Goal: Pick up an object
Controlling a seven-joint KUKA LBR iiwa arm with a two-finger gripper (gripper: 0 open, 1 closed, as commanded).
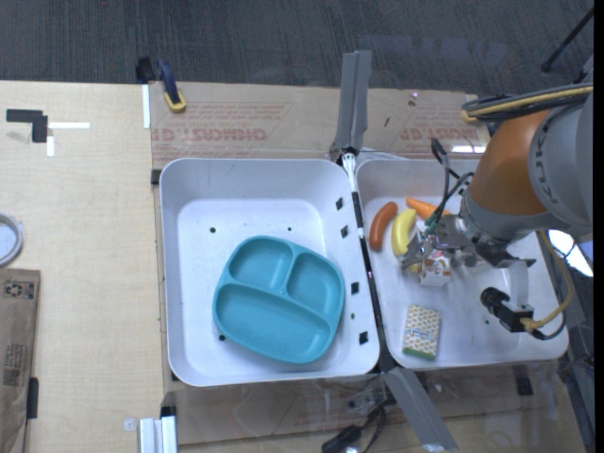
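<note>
My gripper (pixel 422 256) is low over the middle of the right bin (pixel 538 347), with the grey arm and its orange band reaching in from the right. A small white carton (pixel 435 271) lies directly beneath the gripper, touching or nearly touching it. Just to the left are a yellow banana (pixel 402 231) and a red sausage (pixel 381 225). An orange carrot (pixel 421 206) lies behind them, partly hidden by the wrist. A yellow-green patterned packet (pixel 422 332) rests near the bin's front edge.
The left bin (pixel 189 206) holds a teal divided plate (pixel 278 297). A metal divider post (pixel 353 92) stands between the bins at the back. A black cable connector (pixel 505 310) hangs from the arm over the right bin. A tape roll (pixel 8 242) sits at the bench's far left.
</note>
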